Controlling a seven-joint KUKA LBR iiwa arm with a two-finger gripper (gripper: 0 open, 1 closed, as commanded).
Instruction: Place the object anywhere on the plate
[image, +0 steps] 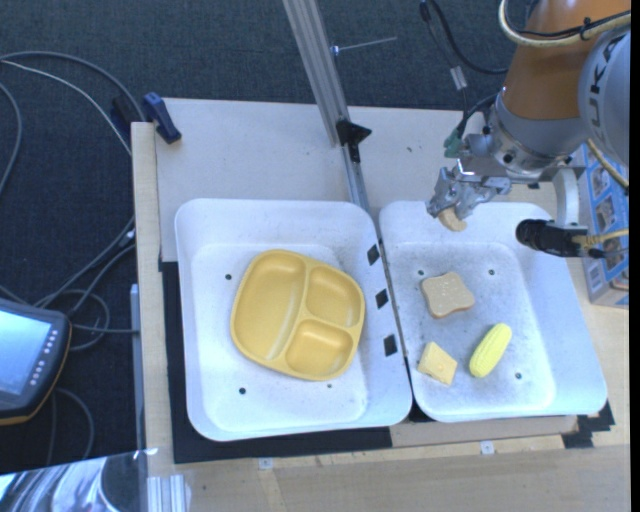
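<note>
A yellow plate (298, 313) with three compartments lies in the left bin (205, 400). My gripper (453, 210) hangs over the far left corner of the right bin (560, 390). A small tan piece of food (455, 220) shows between its fingertips, and the gripper is shut on it. The gripper is well to the right of the plate and farther back.
In the right bin lie a tan bread slice (446, 294), a pale yellow cheese wedge (437, 362) and a yellow corn cob (490, 349). A metal post (330, 80) rises behind the gap between the bins. A blue clamp (160, 115) sits at the bench's far left corner.
</note>
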